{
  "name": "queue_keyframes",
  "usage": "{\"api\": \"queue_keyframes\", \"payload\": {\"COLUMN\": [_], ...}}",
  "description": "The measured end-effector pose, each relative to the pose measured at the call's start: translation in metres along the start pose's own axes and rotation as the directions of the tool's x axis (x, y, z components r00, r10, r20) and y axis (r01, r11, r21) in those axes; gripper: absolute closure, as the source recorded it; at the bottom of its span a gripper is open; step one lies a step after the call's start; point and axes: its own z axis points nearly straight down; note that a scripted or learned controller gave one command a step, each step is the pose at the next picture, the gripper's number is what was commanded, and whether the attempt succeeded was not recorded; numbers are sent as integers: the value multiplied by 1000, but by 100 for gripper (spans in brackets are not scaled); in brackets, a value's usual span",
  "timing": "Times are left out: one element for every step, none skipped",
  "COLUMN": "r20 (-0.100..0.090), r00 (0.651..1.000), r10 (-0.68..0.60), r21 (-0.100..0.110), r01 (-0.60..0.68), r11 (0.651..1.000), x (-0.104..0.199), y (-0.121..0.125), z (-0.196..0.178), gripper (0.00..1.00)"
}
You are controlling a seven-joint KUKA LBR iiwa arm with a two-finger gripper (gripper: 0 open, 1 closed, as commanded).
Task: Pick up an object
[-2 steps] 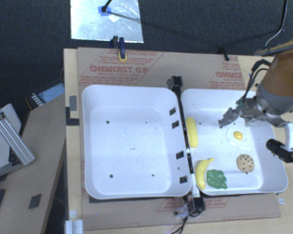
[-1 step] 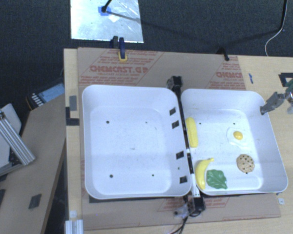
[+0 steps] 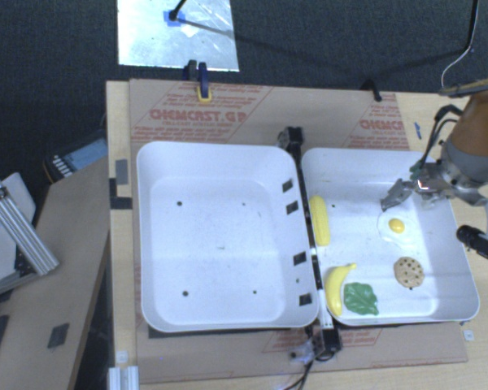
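Right bin point(image 3: 439, 218) holds egg point(image 3: 396, 227), cookie point(image 3: 408, 272), bananas, leaf; pincer point(image 3: 400, 193) spread open above egg.

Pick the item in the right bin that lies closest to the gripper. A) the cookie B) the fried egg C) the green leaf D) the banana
B: the fried egg lies just below the gripper in the right bin, while the cookie, the green leaf and the banana lie farther toward the bin's near edge.
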Motion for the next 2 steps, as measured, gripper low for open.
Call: {"api": "queue_keyframes", "payload": {"r20": [10, 5], "r00": [1000, 1000], "r10": [-1, 3], "r21": [-27, -11], "r01": [1, -3], "r11": [1000, 1000], "x": [-2, 7], "y": [51, -25], "z": [-144, 34], "gripper": [0, 0]}}
